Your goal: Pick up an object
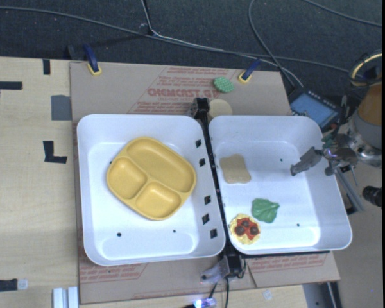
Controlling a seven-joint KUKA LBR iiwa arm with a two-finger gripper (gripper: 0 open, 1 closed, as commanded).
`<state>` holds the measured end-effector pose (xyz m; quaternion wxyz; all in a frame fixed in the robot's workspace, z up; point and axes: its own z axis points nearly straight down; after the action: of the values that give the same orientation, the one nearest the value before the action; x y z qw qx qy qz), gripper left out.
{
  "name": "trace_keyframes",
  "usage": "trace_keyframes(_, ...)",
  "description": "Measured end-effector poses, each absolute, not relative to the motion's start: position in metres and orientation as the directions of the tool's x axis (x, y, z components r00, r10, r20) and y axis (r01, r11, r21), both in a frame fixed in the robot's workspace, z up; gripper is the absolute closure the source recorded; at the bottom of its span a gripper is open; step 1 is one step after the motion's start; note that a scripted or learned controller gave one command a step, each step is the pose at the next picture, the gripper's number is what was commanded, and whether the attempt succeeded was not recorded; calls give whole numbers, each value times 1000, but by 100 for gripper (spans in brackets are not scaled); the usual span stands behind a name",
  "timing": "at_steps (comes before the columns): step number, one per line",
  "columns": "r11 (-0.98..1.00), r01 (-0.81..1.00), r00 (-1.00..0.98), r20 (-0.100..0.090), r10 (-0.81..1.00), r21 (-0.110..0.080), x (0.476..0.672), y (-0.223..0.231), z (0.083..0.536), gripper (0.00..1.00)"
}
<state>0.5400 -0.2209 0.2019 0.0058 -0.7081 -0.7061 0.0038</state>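
The right bin [308, 133] holds three small objects: a tan bread-like slab [235, 169] near its left wall, a green leaf-shaped piece [265, 208] lower down, and a round pizza-like piece [245, 228] with red and dark spots at the front left corner. My gripper [319, 164] hangs over the right bin's right side, well to the right of the tan slab and above the green piece. It is open with nothing between its fingers. One grey finger [304, 162] points left and down into the bin.
A yellow divided plate [151, 177] lies in the left bin [96, 133]. Behind the bins, on the cardboard, sit a small green piece [223, 84] and a tan round piece [221, 107]. Blue clamps [92, 61] hold the cardboard's back edge. A blue-screened device [313, 106] sits at the back right.
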Motion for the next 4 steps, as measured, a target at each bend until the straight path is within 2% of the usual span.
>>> trace_keyframes(1,1,1000,-1,0,1000,-1,543,-221,209,0)
trace_keyframes(3,1,1000,-1,0,1000,-5,543,-221,90,0)
trace_keyframes(4,2,1000,-2,0,1000,-2,543,-221,103,100)
